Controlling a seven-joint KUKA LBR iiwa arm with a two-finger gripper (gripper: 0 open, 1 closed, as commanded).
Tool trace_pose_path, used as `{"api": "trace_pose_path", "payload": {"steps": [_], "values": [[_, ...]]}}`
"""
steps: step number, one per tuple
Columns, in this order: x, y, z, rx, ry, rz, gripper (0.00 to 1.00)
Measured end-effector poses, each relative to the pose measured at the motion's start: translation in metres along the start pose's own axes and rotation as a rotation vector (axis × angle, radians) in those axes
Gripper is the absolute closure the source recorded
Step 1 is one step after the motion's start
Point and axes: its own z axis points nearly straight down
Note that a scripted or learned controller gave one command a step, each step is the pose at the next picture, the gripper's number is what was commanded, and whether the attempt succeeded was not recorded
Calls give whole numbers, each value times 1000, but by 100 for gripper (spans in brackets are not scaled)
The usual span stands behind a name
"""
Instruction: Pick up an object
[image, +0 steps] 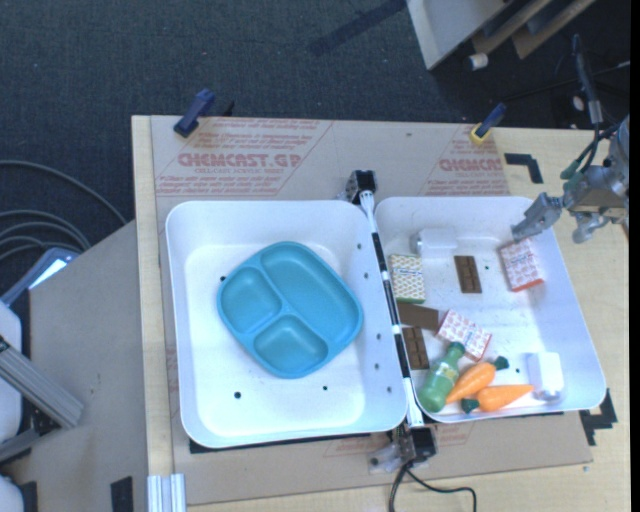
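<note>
Lowest in the frame, at the right bin's bottom edge, two orange carrots lie beside a green bottle and a small white roll. Just above them sit a red-and-white packet and a brown bar. Higher up are a pale packet, a small brown bar and a red-patterned packet. At centre left, the left bin holds a blue divided plate. At the upper right edge, the gripper hangs above the right bin's far corner, fingers apart, nothing between them.
</note>
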Motion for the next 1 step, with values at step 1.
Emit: {"api": "trace_pose_path", "payload": {"steps": [1], "values": [[27, 41, 146, 2, 1, 0, 0]]}}
